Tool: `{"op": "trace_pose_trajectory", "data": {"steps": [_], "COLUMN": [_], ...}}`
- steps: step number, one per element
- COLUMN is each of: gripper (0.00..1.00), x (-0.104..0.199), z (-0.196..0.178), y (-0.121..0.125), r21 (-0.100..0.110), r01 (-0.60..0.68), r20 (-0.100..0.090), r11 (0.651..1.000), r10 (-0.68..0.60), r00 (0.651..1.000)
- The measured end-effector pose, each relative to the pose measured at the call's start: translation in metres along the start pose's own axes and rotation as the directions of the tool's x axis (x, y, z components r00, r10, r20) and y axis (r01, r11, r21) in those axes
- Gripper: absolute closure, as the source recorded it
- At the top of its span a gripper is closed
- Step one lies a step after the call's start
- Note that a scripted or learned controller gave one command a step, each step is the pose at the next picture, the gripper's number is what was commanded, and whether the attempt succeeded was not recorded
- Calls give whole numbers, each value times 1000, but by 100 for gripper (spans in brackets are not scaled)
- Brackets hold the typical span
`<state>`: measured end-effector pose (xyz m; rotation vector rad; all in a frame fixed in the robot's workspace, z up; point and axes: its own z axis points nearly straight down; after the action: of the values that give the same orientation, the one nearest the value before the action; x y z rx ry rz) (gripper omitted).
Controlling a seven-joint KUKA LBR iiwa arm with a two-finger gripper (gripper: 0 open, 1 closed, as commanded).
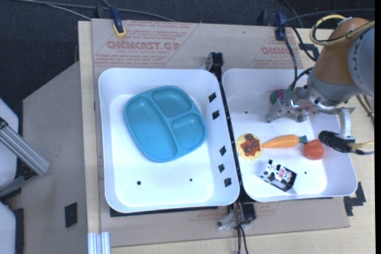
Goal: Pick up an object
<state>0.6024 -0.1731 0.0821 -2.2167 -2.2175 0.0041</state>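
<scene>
Bench: brown cardboard-covered bench top (149,38) with red lettering, set on dark carpet, two blue clamps at its far edge and grey cables trailing across the floor behind.
Left bin: shallow white bin (119,187) holding a light blue plastic divided plate (165,123) with three compartments, lying flat toward the bin's far half.
Right bin: shallow white bin (250,89) just beside the left one, a row of small black clips running along the shared divide.
Arm: grey arm with an orange band (339,50) reaching in from the right, its wrist over the far right part of the right bin.
Gripper: metal two-finger gripper (284,111) pointed down near the far middle of the right bin; whether it is spread or closed I cannot tell, and nothing visible sits between it.
Small toy: a green and pink object (277,95) just beside the gripper, partly hidden.
Pizza toy: small round yellow pizza piece with dark toppings (249,146) near the divide.
Carrot: orange toy carrot with a green tip (282,141) lying just right of the pizza.
Tomato: red round toy (314,150) beside the carrot's green end.
Card: black and white patterned block (278,175) near the front edge, apart from the gripper.
</scene>
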Motion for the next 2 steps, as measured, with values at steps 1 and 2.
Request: {"op": "trace_pose_trajectory", "data": {"steps": [1,2], "gripper": [100,100], "x": [0,-3], "z": [-15,-80], "y": [2,5], "r21": [-7,-13], "r01": [0,0], "r20": [1,5], "r11": [1000,1000], "r10": [0,0], "r00": [1000,1000]}}
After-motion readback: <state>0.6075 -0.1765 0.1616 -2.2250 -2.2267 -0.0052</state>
